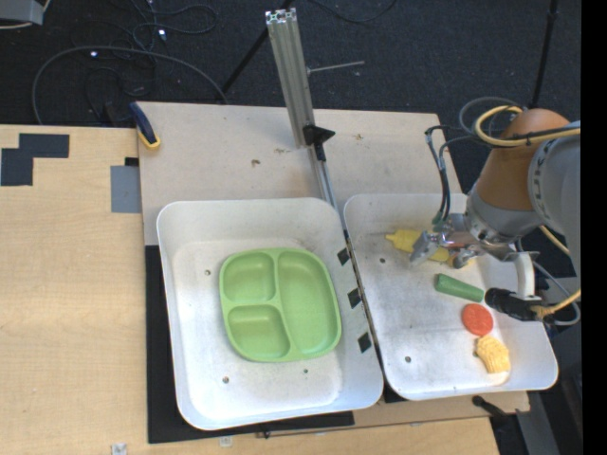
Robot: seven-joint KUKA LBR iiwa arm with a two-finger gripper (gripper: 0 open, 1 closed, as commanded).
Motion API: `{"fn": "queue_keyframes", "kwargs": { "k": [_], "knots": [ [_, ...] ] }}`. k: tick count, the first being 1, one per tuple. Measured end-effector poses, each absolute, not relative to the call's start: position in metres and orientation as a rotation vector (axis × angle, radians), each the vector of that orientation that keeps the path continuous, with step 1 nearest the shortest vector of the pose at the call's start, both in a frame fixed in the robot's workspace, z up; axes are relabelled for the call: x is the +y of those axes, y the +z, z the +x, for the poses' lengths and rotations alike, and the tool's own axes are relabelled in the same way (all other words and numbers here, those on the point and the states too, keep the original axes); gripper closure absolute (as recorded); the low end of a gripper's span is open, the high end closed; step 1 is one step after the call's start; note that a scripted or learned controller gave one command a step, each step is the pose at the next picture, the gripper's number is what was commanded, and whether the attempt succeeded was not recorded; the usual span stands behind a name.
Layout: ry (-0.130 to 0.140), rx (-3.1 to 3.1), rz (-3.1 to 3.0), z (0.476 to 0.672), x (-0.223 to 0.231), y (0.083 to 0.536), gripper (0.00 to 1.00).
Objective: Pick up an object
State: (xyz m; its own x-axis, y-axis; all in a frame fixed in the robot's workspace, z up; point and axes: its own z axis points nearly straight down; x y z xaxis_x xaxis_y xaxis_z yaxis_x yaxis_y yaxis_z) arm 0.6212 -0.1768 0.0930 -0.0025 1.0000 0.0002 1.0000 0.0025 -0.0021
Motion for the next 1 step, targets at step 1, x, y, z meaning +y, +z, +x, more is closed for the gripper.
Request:
{"fn": "queue_keyframes", "kwargs": {
  "k": [1],
  "knots": [
    [-0.001,-2.227,-2.218,0.6235,-0.177,0.0927,0.0]
  ]
}}
